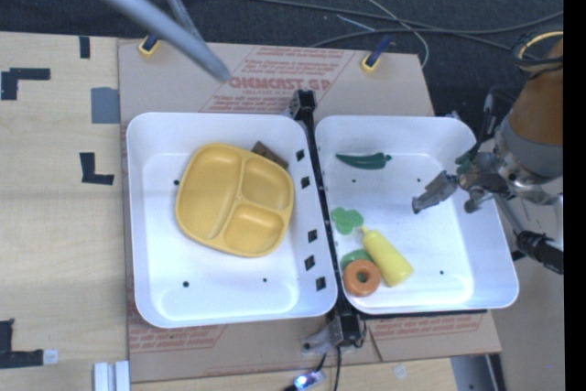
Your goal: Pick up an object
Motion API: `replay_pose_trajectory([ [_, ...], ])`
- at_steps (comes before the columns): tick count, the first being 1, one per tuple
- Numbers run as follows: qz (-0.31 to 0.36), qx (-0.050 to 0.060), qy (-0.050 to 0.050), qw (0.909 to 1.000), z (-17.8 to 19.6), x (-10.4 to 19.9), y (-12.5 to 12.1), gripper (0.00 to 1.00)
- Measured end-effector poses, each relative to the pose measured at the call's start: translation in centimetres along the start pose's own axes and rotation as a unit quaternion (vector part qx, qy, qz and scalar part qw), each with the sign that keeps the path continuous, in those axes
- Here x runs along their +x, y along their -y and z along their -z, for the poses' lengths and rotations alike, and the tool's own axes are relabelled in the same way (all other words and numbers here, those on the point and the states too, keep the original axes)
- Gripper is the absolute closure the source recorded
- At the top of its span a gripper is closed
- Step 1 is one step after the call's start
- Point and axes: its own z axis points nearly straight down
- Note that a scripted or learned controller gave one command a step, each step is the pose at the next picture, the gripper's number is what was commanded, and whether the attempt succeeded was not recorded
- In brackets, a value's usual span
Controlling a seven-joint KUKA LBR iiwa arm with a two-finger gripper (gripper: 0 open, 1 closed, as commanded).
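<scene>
- The gripper hung over the right bin, near its right wall, reaching in from the arm at that edge of the counter.
- Its fingers pointed left and slightly down toward the bin's middle; whether they were parted or closed I could not tell, and nothing showed between them.
- A dark green pepper-shaped toy lay up and to the left of the fingers, near the bin's far wall, apart from them.
- A light green flat piece lay to the left of the fingers and slightly below, close to the divider between the 2 bins.
- A yellow bottle-shaped toy lay below and left of the fingers, tilted, with its narrow end toward the light green piece.
- An orange ring sat just beside the yellow toy's lower left, resting on a green piece, farther from the fingers than the other objects in that bin.
- The left bin, well to the left of the fingers, held a yellow divided tray with 3 compartments.
- A dark brown object peeked out from under the tray's upper right edge; its kind was unclear.
</scene>
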Motion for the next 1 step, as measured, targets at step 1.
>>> replay_pose_trajectory([
  [1, 0.002, -0.006, 0.001, 1.0, 0.69, 0.06, -0.27, 0.0],
])
